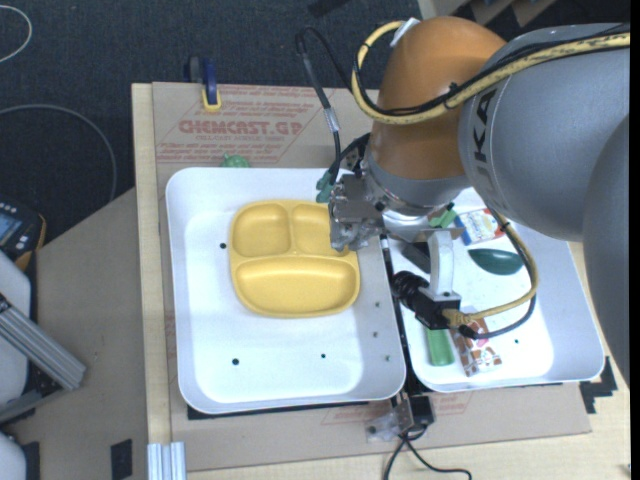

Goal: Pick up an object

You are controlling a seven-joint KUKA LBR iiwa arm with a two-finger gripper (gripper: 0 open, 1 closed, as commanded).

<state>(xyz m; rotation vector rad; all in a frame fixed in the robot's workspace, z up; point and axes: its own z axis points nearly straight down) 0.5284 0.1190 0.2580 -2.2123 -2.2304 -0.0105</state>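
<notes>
Gripper (345, 223) hardware sits low over the right edge of the left bin, at the far right corner of the yellow tray; its fingers are hidden under the wrist, so I cannot tell whether they are parted or closed, and nothing can be seen between them.

Largest in view is the grey arm (560, 118), coming in from the right with its orange band (435, 68) above the wrist and covering the far part of the right bin. Next, the left bin (290, 368), wide and white, holds the yellow tray (290, 263), a divided dish with two small compartments far and one long one near, lying in the bin's far half. The right bin (560, 348) adjoins it. In it, from larger to smaller: a dark green spoon-like piece (497, 260) to the right of the wrist, a green cylinder (439, 345) near the front edge, and a small red-and-white packet (480, 358) just right of that cylinder.
</notes>
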